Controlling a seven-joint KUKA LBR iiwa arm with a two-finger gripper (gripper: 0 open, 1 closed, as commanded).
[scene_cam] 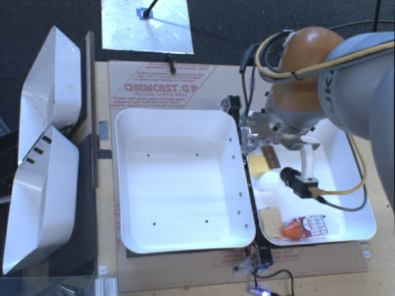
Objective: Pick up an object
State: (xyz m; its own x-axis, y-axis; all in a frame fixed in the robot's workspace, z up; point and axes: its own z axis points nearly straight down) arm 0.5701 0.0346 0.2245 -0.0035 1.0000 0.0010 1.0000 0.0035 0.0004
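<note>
**Gripper low over right bin's clutter**

Round white ball-like object (269, 180) sits at right bin's (361, 224) left wall, centre-right of frame; yellow flat block (259, 164) just above it, orange-red packet (302, 227) below near the bin's bottom edge. Gripper (271, 142) hangs just above-right of ball; grip state can't tell. Left bin (179, 125) beside it.

left bin (179, 134): white | arm (358, 85): grey, orange band | packet (313, 226): red-and-white print | ball (269, 181): white

Two white bins (185, 184) on the bench; two more (46, 159) stood left (stacked aside); one arm (345, 73).
</note>
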